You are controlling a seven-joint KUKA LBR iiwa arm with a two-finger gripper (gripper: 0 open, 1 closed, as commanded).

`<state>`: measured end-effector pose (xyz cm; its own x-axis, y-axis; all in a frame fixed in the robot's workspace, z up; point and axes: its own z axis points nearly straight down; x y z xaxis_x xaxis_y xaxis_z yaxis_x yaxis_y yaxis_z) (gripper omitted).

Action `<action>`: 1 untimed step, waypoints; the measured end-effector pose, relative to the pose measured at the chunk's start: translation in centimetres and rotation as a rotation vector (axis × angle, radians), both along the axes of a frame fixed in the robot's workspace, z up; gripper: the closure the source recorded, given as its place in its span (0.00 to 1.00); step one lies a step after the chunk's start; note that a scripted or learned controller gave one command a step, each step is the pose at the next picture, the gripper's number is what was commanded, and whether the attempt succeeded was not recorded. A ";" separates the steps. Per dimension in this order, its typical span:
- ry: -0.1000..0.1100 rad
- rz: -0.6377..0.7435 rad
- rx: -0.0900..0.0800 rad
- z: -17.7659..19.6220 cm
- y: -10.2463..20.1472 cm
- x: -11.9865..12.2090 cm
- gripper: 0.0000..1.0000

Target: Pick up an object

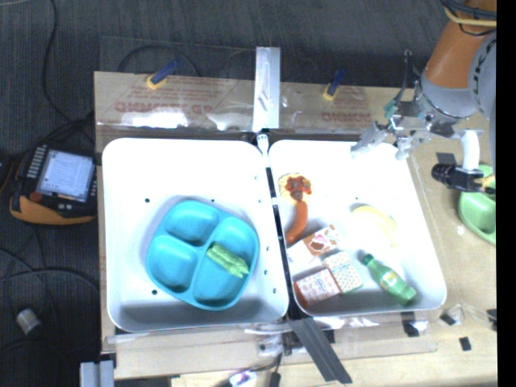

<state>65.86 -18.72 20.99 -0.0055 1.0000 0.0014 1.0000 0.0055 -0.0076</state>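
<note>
Fingers (385,138) of the grey arm's gripper (387,135) hover at the far right corner of the right white bin (419,216); whether they are spread or closed cannot be told, and nothing is seen between them. Right bin contents: a green plastic bottle (388,278) lying at the near right, a pale yellow round piece (373,218) just beyond it, an orange carrot-shaped toy (298,220) beside the dividing wall, a red-brown small object (297,185) further back, and small printed cartons (326,268) at the near left. The left white bin (129,216) carries a blue divided plastic tray (177,252) with a green leafy item (228,260) in its near right compartment
</note>
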 end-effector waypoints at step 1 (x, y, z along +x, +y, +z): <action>0.001 -0.009 0.000 -10.8 0.0 -5.7 0.00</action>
